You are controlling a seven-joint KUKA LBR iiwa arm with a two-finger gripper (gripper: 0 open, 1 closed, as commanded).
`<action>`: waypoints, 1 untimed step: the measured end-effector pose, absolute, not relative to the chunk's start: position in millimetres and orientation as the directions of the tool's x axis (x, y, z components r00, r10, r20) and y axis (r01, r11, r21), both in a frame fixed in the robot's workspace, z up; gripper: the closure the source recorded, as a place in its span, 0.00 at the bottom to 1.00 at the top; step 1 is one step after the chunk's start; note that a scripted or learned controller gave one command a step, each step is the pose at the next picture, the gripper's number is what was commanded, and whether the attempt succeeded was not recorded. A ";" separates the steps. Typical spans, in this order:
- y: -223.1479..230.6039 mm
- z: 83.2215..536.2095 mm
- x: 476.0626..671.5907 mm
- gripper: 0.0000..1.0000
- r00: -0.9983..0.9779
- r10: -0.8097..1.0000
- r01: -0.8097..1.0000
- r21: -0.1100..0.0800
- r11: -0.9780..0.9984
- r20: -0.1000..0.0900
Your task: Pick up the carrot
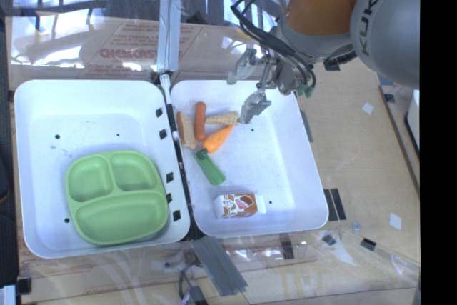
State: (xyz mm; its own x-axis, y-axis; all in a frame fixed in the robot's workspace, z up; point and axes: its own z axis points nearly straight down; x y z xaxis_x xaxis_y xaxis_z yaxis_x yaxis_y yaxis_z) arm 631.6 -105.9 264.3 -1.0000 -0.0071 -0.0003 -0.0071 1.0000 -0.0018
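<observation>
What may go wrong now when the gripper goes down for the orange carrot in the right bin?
1. The orange carrot with green leaves lies against a hot dog in a bun and a pale waffle cone, so the fingers may catch a neighbour instead.
2. The two-finger gripper hangs above the cone's end, up and right of the carrot; descending straight would likely miss.
</observation>
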 end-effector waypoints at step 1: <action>-130.5 117.4 655.0 0.00 -0.958 -0.286 -0.286 0.004 0.958 0.007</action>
